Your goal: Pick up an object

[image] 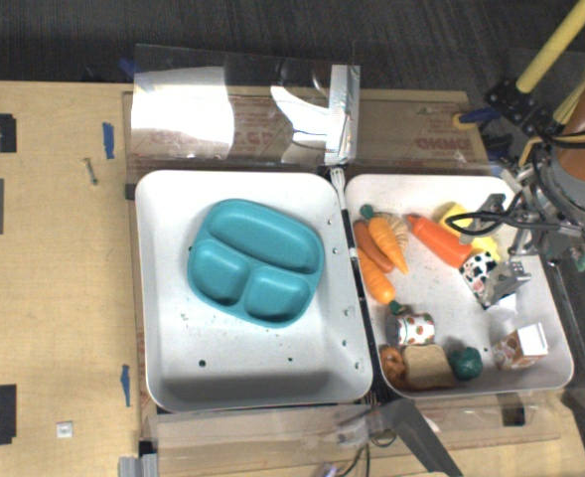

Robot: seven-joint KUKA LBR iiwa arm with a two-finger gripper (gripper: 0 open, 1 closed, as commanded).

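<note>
The right white bin (451, 185) holds several small toys. Two orange carrots (384, 242) lie near its left wall, with an orange-red piece (440, 238) and a yellow piece (468, 219) further right. A black-and-white spotted toy (479, 264) sits near the right side. Along the front edge are a small striped cup (414, 328), a brown block (426, 366), a teal ball (465, 363) and a white-and-brown box (523, 345). My gripper (507, 274) hangs low over the bin's right side, right beside the spotted toy. Nothing shows held in it.
The left white bin (163, 217) carries a teal divided plate (255, 258). Behind the bins stands a clear plastic panel with a taped metal strip (340, 117). The arm's body and cables (560, 202) crowd the right bin's right rim. Brown bench board lies to the left.
</note>
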